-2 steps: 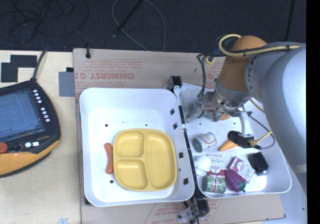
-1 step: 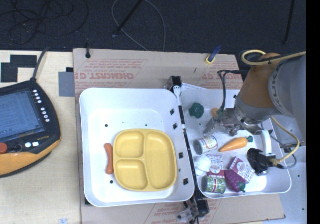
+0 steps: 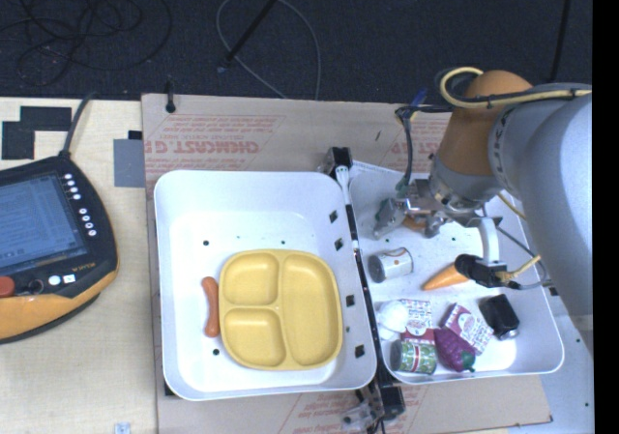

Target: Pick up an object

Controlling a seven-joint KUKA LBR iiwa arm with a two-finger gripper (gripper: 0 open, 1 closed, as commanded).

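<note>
Although I cannot tell the gripper's (image 3: 414,214) state, the small grey can (image 3: 390,263) just below it looks light, rigid, slippery; I advise gripping across its sides.

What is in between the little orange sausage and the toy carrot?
In the camera view, the yellow divided plate lies between the sausage and the carrot, then the bins' touching walls and a small grey can.

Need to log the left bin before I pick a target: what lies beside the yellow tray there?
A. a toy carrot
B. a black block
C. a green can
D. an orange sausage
D: an orange sausage lies just left of the yellow tray in the left bin; the can and carrot are in the right bin.
</note>
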